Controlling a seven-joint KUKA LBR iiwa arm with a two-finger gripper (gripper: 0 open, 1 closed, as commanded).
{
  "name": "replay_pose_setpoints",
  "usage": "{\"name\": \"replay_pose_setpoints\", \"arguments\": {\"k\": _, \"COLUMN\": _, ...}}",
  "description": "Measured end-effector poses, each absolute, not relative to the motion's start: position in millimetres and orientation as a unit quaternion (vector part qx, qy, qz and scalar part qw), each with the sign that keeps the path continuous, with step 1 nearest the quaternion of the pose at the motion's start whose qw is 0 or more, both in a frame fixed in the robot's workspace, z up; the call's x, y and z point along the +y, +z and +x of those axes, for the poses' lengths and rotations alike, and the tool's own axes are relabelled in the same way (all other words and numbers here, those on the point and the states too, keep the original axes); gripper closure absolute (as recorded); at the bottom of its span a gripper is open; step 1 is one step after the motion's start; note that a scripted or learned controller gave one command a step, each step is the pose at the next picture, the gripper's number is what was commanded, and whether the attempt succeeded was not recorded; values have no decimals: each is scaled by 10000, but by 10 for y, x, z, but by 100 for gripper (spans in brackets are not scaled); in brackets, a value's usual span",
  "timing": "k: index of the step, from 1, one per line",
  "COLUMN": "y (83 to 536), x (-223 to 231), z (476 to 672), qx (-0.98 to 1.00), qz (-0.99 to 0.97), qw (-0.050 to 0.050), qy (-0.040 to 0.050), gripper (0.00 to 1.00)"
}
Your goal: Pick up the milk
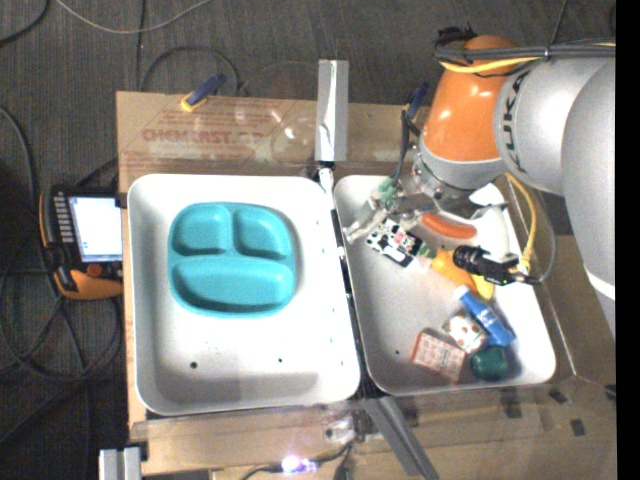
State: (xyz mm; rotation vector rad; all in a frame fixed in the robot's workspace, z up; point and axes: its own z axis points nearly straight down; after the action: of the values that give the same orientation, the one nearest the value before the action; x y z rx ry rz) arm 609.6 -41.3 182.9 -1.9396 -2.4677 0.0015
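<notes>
**Right bin** (pixel 385 358): shallow, white, set at the centre right of the frame.

- Milk (pixel 393 241): a small white carton with black and red markings. It is placed in the upper left part of the right bin, lying at a tilt near the bin's left wall.
- Red-orange elongated piece (pixel 450 226): lies just right of the milk, towards the top of the bin.
- Small orange piece (pixel 441 263) and yellow piece (pixel 482 288): found at mid-bin, below the red-orange piece.
- Blue and white tube (pixel 487 320): laid diagonally at the lower right.
- Two reddish-brown packets (pixel 437 353) (pixel 464 330): set side by side near the bottom edge, left of the tube.
- Dark green rounded item (pixel 490 364): lies in the lower right corner, just beside the tube's lower end.

**Left bin** (pixel 150 368): shallow, white, set at the centre left of the frame.

- Teal divided plate (pixel 235 258): three compartments, seated in the upper half of the bin.

**Robot**

- Arm (pixel 560 118): grey, entering from the upper right, with its orange band (pixel 470 108) over the top of the right bin.
- Gripper (pixel 385 213): positioned over the upper left corner of the right bin, directly above the milk's upper edge. Whether it is open or closed cannot be told, and contact with the carton cannot be judged.

**Surroundings**

- Cardboard sheet (pixel 230 133): lies beneath the bins, exposed along the top.
- Orange handheld pendant (pixel 80 233): has a lit screen and rests at the far left.
</notes>
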Motion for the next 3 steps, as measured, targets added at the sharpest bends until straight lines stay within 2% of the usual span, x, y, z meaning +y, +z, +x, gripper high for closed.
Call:
{"name": "replay_pose_setpoints", "arguments": {"k": 1, "y": 1076, "x": -931, "z": 6210, "qx": -7786, "qz": -6275, "qw": 6, "qy": 6, "gripper": 0}}
{"name": "replay_pose_setpoints", "arguments": {"k": 2, "y": 898, "x": -984, "z": 6460, "qx": -7884, "qz": -6151, "qw": -52, "qy": -41, "gripper": 0}}
{"name": "replay_pose_setpoints", "arguments": {"k": 3, "y": 897, "x": -985, "z": 6459, "qx": -7884, "qz": -6151, "qw": -51, "qy": -40, "gripper": 0}}
